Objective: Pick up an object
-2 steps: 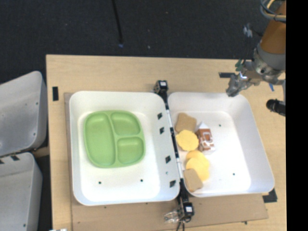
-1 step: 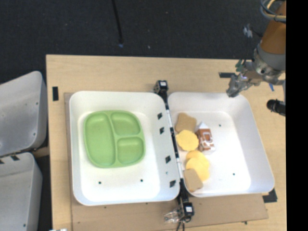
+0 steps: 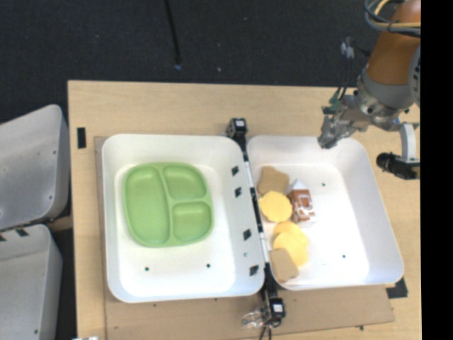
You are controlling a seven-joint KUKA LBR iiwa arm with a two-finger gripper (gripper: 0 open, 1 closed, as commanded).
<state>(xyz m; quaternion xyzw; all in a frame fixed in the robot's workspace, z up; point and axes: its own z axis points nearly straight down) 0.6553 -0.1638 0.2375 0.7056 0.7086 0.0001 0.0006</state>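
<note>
My gripper (image 3: 328, 139) hangs over the far rim of the right bin (image 3: 354, 261), with nothing seen between its fingers. Along that bin's left side lie several food items: a tan bread-like piece (image 3: 273, 180), a yellow round piece (image 3: 275, 207), a small red-and-white packet (image 3: 302, 205), a yellow piece (image 3: 292, 241) and another tan piece (image 3: 284, 265). The gripper is well to the right of and beyond them.
The left bin (image 3: 117, 275) holds a green divided plate (image 3: 168, 204). A black clamp (image 3: 236, 127) sits at the far end of the seam between the bins, another clamp (image 3: 272, 307) at the near end. Grey panels (image 3: 28, 168) stand left of the bench.
</note>
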